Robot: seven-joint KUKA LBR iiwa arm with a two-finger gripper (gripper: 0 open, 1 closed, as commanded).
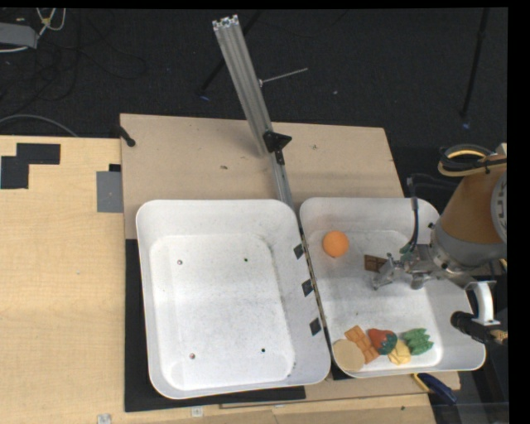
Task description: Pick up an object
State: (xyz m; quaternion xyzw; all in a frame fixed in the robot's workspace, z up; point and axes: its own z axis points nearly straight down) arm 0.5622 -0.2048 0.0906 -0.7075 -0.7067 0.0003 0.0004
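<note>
A slanted aluminium rail [248, 91] rises behind the left bin [166, 224]; black cables [33, 37] lie on the dark floor.

A robotics lab: left of the gripper [383, 277], two white bins [217, 377] sit on a plywood bench [199, 157], with a metal mast [246, 83] and loose cables [33, 33] behind.

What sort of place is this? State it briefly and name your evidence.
Probably a robotics lab bench set up for grasping trials. A grey robot arm with an orange band reaches over two shallow white plastic bins, a slanted aluminium mounting rail stands behind them, and loose cables lie on the dark floor.
</note>
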